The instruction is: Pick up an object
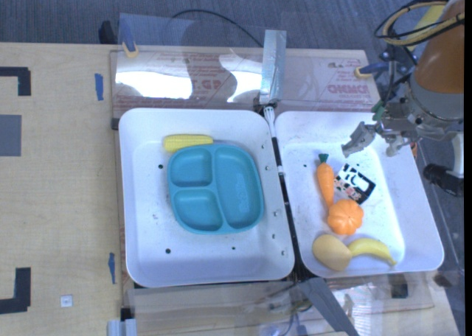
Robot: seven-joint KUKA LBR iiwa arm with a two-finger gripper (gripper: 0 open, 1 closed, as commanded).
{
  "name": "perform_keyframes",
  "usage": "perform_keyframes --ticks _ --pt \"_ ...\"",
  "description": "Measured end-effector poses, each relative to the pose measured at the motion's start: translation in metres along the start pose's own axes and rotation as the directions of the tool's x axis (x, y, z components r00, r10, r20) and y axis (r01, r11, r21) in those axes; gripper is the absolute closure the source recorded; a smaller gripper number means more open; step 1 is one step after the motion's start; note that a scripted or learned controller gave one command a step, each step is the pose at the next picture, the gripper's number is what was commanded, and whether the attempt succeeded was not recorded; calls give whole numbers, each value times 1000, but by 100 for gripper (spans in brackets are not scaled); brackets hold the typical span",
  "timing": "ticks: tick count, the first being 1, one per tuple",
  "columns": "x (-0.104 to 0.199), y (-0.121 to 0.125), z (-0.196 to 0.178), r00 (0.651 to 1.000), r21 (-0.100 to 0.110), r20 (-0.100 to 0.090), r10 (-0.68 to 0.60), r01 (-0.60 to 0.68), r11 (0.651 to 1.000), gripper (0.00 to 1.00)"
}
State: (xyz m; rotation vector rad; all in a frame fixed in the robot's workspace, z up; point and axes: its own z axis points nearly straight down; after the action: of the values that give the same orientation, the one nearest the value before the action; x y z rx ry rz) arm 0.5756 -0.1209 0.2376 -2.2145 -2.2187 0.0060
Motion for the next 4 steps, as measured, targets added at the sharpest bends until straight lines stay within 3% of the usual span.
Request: perform_keyframes --ticks 1,2,3,4 --pt "-7 15 -13 938 -8 7 -346 346 938 0" --pt "-62 10 138 923 -9 6 -385 385 923 0" --pt "11 85 152 895 -7 7 -445 445 895 0" --pt "19 -67 75 858 -4 3 -513 513 858 0"
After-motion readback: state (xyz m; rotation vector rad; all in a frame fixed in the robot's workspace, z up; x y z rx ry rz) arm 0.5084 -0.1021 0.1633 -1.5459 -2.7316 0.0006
